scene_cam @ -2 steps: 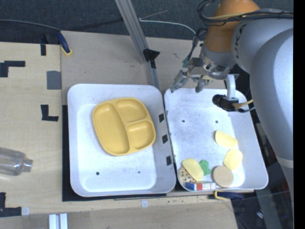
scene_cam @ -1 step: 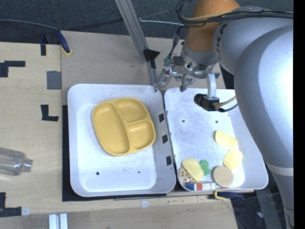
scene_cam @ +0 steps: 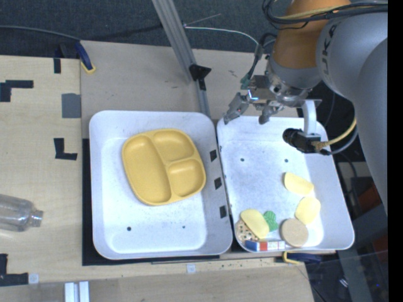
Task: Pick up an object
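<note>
The hand is hanging released, fingers spread, above the right white bin's far edge; the small pale-yellow plastic toy pieces near its front corner are probably light, rigid, slick, best pinched across their narrow sides.

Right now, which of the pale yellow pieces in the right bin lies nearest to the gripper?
The flat pale yellow piece highest in the right white bin, by its right wall. The other two yellow pieces lie lower, farther from the gripper.
</note>
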Controlling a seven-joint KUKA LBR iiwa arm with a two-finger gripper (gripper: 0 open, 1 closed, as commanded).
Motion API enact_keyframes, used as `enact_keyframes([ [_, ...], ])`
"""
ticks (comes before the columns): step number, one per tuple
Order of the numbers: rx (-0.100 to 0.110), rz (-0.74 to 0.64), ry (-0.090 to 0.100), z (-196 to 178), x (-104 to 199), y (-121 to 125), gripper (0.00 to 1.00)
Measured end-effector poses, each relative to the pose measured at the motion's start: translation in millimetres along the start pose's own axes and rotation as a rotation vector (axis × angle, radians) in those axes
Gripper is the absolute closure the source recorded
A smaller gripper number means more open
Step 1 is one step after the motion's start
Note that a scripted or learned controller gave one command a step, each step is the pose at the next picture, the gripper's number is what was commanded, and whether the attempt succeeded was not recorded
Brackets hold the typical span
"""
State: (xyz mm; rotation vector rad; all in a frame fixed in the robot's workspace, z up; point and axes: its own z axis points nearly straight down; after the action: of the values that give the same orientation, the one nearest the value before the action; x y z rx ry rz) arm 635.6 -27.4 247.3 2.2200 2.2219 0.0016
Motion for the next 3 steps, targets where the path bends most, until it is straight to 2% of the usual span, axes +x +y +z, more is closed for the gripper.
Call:
enact_keyframes([
  [1, 0.005, -0.003, 0.0, 30, 40, 13, 0.0],
  [2, 0.007, 0.0, -0.001, 33, 48, -27, 0.0],
  [3, 0.003, -0.001, 0.0, 33, 48, -25, 0.0],
])
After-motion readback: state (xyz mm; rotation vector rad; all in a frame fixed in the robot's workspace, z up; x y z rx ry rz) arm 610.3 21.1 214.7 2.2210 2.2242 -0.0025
